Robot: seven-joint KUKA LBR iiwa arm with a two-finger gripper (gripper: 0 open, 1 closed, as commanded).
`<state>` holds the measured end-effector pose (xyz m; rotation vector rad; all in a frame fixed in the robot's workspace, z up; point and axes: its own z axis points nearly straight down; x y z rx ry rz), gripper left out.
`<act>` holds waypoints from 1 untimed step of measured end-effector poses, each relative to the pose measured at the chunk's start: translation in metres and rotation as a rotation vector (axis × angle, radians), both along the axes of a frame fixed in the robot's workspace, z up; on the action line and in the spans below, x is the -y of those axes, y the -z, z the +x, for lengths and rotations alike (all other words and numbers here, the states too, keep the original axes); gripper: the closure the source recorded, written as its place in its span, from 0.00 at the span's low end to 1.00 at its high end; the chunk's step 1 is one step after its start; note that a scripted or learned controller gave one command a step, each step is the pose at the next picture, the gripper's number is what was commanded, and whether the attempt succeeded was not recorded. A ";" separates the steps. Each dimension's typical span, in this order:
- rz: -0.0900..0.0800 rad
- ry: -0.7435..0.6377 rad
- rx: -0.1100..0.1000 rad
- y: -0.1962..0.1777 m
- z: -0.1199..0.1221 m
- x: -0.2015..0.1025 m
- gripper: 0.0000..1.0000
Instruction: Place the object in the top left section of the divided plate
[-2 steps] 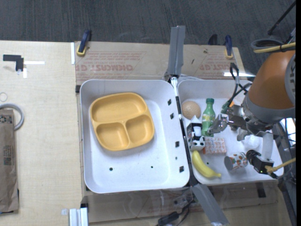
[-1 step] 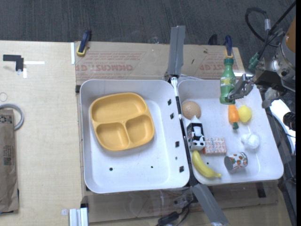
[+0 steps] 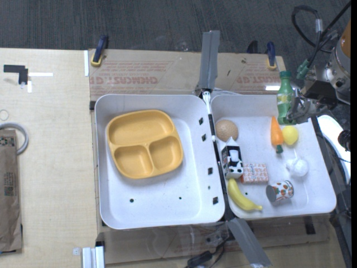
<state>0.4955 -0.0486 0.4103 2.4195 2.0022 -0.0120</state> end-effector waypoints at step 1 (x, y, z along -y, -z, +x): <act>0.003 0.033 0.003 -0.031 -0.004 -0.058 1.00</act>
